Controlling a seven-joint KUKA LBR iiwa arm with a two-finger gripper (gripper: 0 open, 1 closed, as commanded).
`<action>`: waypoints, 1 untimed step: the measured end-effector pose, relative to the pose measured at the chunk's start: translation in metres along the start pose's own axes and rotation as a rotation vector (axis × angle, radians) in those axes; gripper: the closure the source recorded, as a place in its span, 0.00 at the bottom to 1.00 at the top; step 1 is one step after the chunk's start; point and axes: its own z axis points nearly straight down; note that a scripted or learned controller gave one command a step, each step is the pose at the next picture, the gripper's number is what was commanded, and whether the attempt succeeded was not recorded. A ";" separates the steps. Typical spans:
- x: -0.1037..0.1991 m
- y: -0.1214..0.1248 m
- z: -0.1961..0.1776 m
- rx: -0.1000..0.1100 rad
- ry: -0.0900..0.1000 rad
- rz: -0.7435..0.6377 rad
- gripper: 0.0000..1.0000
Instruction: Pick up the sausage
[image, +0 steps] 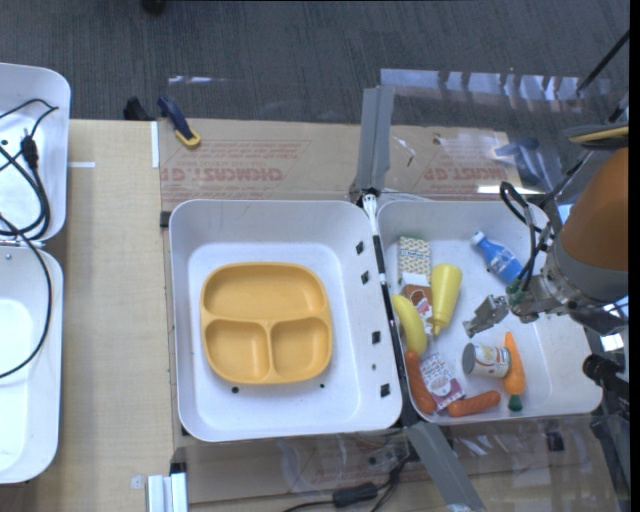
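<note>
Grey arm with orange band (607, 215) enters from the right edge and reaches leftward over the right-hand shallow white bin (572, 402), wrist angled down and to the left. Two-finger metal gripper (486, 316) hangs over the middle of that bin, fingers pointing lower-left; jaws stand a little apart with nothing between them. Black cables loop from the wrist up along the arm. Gripper tip sits just above and slightly left of a small white tin can lying on its side (487, 359), and right of a yellow squeeze bottle (445, 292). Target: reddish-orange sausage (474, 404) lies flat near the front wall of the right bin, long axis roughly left-right, well below the gripper and apart from it. A second reddish sausage-like piece (417, 382) runs along the bin's left wall, partly under a small red-and-white packet (440, 377). Orange carrot with green end (514, 369) lies just right of the can, above the sausage's right end. Yellow banana (408, 320) lies by the left wall; a pale printed carton (414, 255) sits at the back left; a blue and white bottle (497, 256) lies at the back right. Left-hand shallow white bin (190, 330) holds a yellow three-compartment plastic plate (266, 322).
</note>
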 end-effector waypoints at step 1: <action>0.000 0.000 0.000 0.000 0.000 -0.001 0.00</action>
